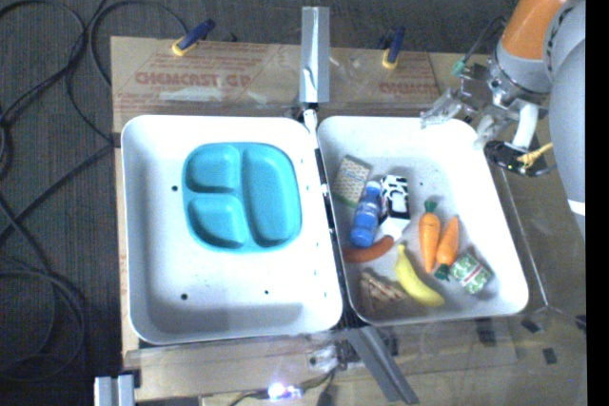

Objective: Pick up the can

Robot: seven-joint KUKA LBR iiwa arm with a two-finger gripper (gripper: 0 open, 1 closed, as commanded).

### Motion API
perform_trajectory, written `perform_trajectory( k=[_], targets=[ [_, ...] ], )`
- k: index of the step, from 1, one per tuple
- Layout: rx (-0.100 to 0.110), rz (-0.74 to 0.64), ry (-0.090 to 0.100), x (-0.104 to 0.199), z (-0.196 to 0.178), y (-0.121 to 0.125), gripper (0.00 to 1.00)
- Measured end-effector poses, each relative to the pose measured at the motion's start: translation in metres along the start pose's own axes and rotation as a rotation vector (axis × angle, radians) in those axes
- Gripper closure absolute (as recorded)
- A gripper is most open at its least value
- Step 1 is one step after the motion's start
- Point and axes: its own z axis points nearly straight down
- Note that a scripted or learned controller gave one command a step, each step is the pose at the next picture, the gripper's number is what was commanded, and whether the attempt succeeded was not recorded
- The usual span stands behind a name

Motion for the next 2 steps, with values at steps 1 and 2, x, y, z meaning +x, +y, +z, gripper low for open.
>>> perform_trajectory(
  k=[1,2],
  targets=[
    [0.014,0.008,-0.009,0.0533,0.0998,-0.025,0.0],
    [0.047,0.317,-0.008,0.0613,0.0991,-0.0318,0.0]
  ],
)
